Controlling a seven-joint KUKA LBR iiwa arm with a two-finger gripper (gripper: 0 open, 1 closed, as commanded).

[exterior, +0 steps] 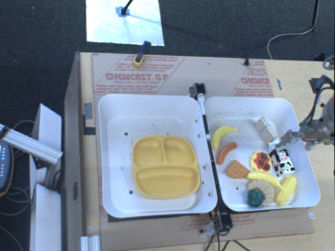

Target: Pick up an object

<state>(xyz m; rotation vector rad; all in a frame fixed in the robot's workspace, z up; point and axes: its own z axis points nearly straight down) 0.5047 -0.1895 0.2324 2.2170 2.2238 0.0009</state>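
The gripper sits at the right rim of the right bin, about 3 o'clock on that bin, coming in from the right edge of the camera view; whether it is wide or narrow cannot be told, the tip is a small grey blur, and nothing is visibly held. Nearest pickable thing looks to be the black-and-white toy, just below the gripper at roughly 6 o'clock from it, long axis running about 11 to 5. The round red-and-yellow piece lies beside that toy, at about 8 o'clock from the gripper. The patterned cylinder is near, at about 10 o'clock from the gripper, tilted 10 to 4. Further off to the left: banana and sausage, both slanting roughly 2 to 8. Lower pile holds the corn cob, a second banana, the orange wedge and a green ball. The left bin has the yellow divided plate, well apart. Judgement: the coming move is a short drop toward 6 o'clock, with crowding from neighbours the main risk.
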